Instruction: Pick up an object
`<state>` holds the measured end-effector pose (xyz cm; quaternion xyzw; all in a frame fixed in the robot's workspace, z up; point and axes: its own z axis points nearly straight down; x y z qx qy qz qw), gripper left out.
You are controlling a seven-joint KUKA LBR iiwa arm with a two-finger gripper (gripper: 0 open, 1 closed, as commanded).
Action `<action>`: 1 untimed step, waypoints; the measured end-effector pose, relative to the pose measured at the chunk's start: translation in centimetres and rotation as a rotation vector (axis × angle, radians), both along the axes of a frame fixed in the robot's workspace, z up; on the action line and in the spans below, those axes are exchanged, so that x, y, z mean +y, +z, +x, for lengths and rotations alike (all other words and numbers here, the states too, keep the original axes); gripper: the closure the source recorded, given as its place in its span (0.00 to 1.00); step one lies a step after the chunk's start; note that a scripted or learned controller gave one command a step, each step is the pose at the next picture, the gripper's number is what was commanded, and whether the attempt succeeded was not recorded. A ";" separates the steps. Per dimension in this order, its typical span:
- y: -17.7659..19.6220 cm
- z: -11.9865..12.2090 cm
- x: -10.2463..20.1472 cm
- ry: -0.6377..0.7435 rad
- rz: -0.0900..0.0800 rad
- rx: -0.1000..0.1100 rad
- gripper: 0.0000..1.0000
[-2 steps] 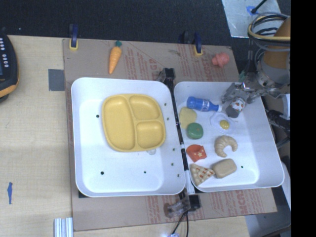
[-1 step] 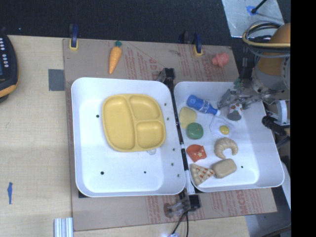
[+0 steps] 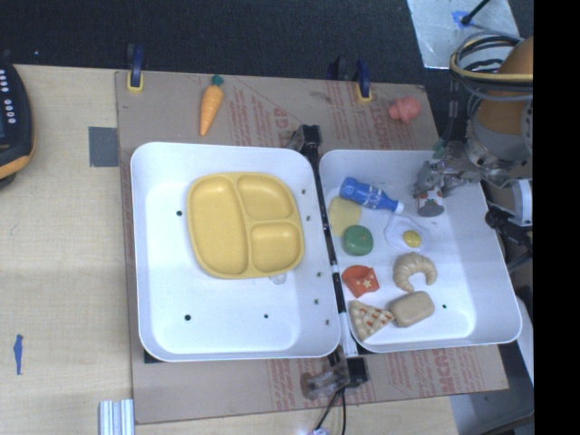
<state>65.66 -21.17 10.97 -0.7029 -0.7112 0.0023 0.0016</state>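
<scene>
The right bin [image 3: 485, 270] holds several toy foods: a blue tube [image 3: 366, 194], a pale yellow piece [image 3: 343, 214], a green round piece [image 3: 357, 239], a fried egg [image 3: 408, 238], a croissant [image 3: 414, 268], a red piece [image 3: 360, 280], a pizza slice [image 3: 369, 317] and a tan bread roll [image 3: 412, 309]. My gripper [image 3: 430, 191] hangs over the bin's upper right part, right of the blue tube and above the fried egg. I see nothing between its fingers.
The left bin [image 3: 163, 306] carries a yellow divided plate [image 3: 245, 224]. A toy carrot [image 3: 210, 105] and a pink object [image 3: 405, 109] lie on the cardboard behind the bins. A black device [image 3: 11, 120] sits at the far left.
</scene>
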 end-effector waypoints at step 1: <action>-1.4 0.1 5.9 -0.003 -0.002 -0.007 1.00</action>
